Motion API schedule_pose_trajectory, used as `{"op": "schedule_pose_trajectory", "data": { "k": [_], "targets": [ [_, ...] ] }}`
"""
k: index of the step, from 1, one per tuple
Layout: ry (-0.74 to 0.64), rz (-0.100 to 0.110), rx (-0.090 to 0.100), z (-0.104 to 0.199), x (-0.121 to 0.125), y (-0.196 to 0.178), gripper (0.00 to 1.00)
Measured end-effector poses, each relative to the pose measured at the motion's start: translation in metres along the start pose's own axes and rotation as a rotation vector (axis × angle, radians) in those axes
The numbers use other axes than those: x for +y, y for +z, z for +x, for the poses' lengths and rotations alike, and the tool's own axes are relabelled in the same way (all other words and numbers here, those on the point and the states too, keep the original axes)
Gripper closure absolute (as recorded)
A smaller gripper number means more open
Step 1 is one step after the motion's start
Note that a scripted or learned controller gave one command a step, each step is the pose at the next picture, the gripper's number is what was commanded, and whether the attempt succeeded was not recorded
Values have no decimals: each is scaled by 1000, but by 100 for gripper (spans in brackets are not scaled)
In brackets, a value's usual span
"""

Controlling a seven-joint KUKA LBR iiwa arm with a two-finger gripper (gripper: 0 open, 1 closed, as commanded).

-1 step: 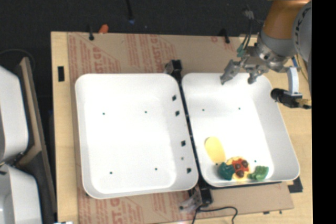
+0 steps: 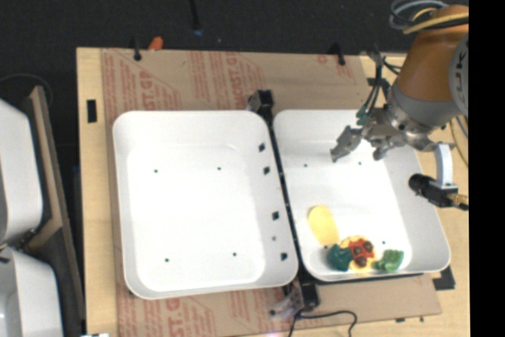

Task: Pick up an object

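Nearest the camera, along the front wall of the right bin [image 2: 410,170], a small cluster of objects lies together: a dark green piece [image 2: 339,257] on the left, a red and yellow toy [image 2: 360,249] touching it in the middle, and a lighter green piece [image 2: 390,259] at the right end, close to the bin's front right corner. Just behind the cluster and slightly left rests a yellow object [image 2: 322,224], oblong, its long axis running roughly front to back with a slight lean toward the left at the far end; its near end sits just beside the dark green piece. Which end is its head cannot be told. The left bin [image 2: 126,146] sits alongside, the two bins meeting at a dark divider strip [image 2: 274,177] with clips. Both bins rest on a desk [image 2: 181,79] covered with brown printed board. Farther back, over the rear part of the right bin, the gripper [image 2: 364,144] hangs with its fingers spread apart and nothing between them, well apart from the yellow object and the cluster. Above it the arm's orange band [image 2: 426,63] rises toward the right.
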State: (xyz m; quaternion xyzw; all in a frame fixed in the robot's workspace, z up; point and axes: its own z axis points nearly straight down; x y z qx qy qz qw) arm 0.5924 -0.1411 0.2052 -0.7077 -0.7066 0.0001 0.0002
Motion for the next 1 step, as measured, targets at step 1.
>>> {"op": "schedule_pose_trajectory", "data": {
  "k": [1],
  "targets": [
    [0, 7, 1, 13, -66, 74, 0]
  ]
}}
